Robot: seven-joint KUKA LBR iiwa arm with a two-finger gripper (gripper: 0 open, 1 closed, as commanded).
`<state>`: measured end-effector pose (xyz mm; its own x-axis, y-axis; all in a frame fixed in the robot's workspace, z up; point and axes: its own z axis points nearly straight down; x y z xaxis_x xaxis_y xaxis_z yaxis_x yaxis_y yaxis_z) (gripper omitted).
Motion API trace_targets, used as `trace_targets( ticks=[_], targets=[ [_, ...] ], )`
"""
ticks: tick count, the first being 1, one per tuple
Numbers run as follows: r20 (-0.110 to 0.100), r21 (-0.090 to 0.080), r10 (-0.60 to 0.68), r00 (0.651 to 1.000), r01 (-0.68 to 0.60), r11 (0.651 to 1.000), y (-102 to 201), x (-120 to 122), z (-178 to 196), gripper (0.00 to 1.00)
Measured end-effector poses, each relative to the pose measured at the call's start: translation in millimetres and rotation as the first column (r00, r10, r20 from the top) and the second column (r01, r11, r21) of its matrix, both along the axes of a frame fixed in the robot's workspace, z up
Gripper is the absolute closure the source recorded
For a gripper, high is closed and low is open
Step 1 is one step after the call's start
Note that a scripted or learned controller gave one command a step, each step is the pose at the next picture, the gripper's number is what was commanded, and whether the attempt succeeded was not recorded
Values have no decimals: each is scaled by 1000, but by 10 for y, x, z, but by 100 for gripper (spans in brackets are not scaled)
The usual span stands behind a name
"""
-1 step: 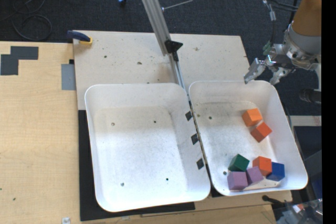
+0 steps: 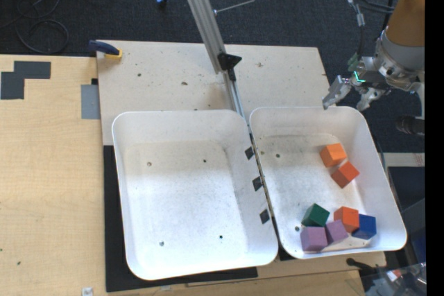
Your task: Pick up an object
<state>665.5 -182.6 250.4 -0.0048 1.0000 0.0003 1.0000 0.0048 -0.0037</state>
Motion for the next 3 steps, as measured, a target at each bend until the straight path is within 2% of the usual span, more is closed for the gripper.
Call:
trace_targets(
  ticks=[2,3],
  targets=[
    [-5,2,3,1000,-3,1000,82,-46,-1284,0],
    [-1,1,3,1000,-3,1000,99,-49,-1619,0]
  ],
)
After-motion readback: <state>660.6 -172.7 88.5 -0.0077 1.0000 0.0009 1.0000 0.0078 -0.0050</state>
